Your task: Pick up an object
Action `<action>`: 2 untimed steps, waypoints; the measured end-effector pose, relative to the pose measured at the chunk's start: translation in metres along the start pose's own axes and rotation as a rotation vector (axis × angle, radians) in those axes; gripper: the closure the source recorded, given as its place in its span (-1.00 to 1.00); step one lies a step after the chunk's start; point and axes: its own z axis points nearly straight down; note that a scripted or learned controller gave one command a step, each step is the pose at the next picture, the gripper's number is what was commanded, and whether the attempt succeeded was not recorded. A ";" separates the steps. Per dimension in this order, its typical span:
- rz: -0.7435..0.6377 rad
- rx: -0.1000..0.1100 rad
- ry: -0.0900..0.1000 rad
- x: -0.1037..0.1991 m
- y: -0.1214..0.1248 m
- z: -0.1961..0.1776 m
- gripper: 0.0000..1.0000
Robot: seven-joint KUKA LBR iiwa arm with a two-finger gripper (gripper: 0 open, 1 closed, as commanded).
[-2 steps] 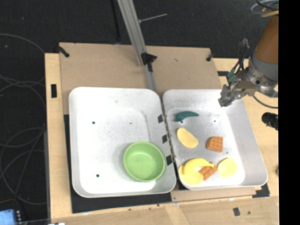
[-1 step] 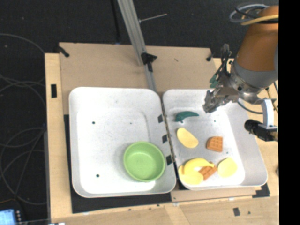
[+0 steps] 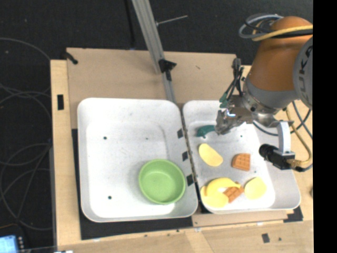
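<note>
Teal piece (image 3: 205, 131) sits in the right bin (image 3: 278, 190), in the far left part of it, close to the wall that meets the neighbouring bin. The pincer (image 3: 225, 124) is low over the bin floor at the piece's right end, so close that the two look to be touching. From where I stand I cannot tell whether the pincer is open or closed, nor whether it has any hold on the piece. The arm (image 3: 276, 62) comes in from the right, its orange band bulking over the bin's far right corner.

Other things lie nearer in the same bin, all apart from the pincer. A yellow oval slice (image 3: 210, 155) rests just below the teal piece. To its right is an orange waffle-like square (image 3: 241, 162). Along the near wall sits a yellow lump (image 3: 217, 188) with a small orange bit (image 3: 232, 194) lying against its right side. A yellow round slice (image 3: 255, 188) lies just beside that bit.

The left bin (image 3: 121, 136) holds a green bowl (image 3: 161, 181), upright, in its near right corner. Both bins stand on the brown desk (image 3: 105, 73). A grey metal rail (image 3: 147, 30) slants in from the far side and ends between the two bins.
</note>
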 end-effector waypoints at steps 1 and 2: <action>-0.001 0.001 0.001 0.052 -0.014 0.019 1.00; -0.003 0.000 0.001 0.110 -0.021 0.031 1.00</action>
